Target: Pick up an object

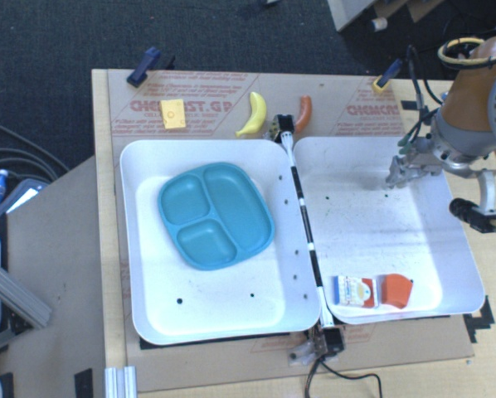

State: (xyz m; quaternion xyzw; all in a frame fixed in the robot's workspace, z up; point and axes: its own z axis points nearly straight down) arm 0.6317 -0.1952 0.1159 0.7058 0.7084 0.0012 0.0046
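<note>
The grey, rounded arm (472, 114) has smooth metallic-looking casing, and an orange band (474, 65) wraps its upper segment above the wrist. A pale ring edged in yellow sits at the very top of the orange part. Thin dark cables run along the arm's left flank. At its end is a small grey metal two-finger gripper (400, 175). A black stubby piece juts from the lower body.

The tabletop (107, 222) carries two white bins: the right bin (447, 247) directly beneath the claw (397, 177), the left bin (140, 247) well to its left. A banana (252, 114) lies on the tabletop beyond them.
</note>
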